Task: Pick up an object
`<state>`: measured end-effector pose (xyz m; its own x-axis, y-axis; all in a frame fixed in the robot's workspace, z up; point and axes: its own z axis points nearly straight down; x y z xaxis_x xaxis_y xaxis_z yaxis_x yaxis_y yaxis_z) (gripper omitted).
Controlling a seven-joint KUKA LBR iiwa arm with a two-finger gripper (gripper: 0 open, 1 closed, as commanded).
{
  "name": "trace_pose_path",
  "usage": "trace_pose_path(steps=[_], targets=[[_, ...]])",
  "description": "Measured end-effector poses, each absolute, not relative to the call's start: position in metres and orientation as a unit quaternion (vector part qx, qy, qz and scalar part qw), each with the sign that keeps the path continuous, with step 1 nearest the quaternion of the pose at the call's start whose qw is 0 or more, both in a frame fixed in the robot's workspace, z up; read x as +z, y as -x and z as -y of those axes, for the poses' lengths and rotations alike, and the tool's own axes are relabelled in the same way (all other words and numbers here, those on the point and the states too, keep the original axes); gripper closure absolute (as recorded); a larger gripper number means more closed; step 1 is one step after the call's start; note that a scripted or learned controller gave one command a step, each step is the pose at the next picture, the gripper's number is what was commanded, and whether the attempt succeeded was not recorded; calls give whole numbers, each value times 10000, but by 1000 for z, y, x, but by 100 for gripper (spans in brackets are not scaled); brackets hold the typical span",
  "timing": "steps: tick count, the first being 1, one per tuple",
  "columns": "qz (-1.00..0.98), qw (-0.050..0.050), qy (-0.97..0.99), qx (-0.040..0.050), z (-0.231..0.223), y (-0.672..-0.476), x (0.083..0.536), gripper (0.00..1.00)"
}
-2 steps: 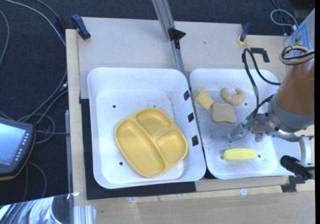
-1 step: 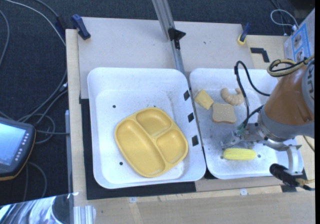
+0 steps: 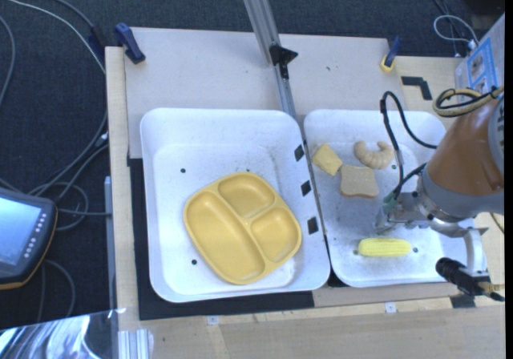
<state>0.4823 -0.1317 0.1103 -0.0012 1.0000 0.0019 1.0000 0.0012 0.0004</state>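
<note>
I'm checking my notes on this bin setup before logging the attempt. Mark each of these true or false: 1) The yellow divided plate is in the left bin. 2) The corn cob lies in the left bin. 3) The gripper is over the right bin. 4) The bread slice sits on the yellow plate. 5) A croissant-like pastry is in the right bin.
1) True: the yellow divided plate lies in the left bin.
2) False: the corn cob lies in the right bin, near its front edge.
3) True: the gripper is over the right bin, just above the corn cob.
4) False: the bread slice lies on the right bin's floor.
5) True: the pastry lies near the bread slice.
</note>
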Motion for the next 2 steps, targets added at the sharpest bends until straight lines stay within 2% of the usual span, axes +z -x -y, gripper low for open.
trace_pose_path(steps=[2], targets=[[7077, -34, 7065, -21, 130, -482, 227, 100]])
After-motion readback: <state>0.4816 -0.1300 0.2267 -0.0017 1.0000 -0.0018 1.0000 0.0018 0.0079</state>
